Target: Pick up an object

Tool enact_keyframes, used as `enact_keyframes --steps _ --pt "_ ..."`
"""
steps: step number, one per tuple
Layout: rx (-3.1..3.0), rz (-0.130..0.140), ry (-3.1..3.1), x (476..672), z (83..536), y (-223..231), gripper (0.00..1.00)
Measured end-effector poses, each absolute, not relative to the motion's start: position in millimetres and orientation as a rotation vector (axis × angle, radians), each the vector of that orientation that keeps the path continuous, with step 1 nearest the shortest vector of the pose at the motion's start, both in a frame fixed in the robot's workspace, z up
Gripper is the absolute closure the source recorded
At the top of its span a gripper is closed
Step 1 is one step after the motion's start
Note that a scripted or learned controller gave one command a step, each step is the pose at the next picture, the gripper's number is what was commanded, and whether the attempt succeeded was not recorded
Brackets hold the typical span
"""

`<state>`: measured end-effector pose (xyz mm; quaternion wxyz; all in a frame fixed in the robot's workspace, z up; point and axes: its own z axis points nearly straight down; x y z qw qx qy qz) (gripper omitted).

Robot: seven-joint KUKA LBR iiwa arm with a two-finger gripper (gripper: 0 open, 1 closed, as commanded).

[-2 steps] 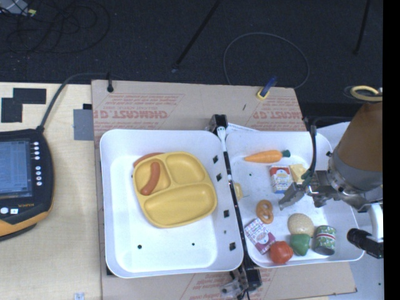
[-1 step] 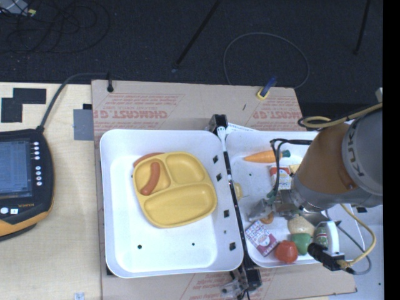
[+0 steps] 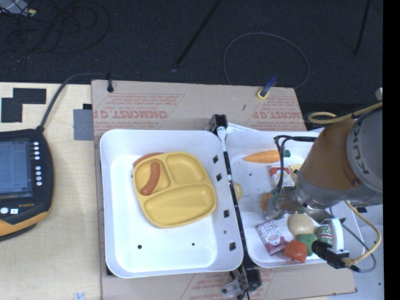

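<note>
The arm (image 3: 340, 161) reaches in from the right and hangs low over the right bin (image 3: 250, 167), and its claw (image 3: 279, 206) is down among the toys there, but nobody can tell from here what state the claw is in. In that bin a carrot (image 3: 262, 157) lies near the top, and a red packet (image 3: 270, 237), a tomato (image 3: 296, 250) and a pale egg (image 3: 300, 224) sit close together near the bottom. The left bin (image 3: 119, 230) holds a yellow tray (image 3: 181, 199) with a sausage (image 3: 150, 179) lying in its left part.
</note>
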<state>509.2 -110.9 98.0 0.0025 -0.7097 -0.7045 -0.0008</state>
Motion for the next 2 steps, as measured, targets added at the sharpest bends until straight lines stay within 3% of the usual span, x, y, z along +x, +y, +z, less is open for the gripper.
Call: enact_keyframes --steps 1,2 --pt "-2.226 -0.002 -2.209 509.0 97.5 -111.2 0.0" --pt "-2.221 0.0 -2.221 558.8 87.3 -125.4 0.0"
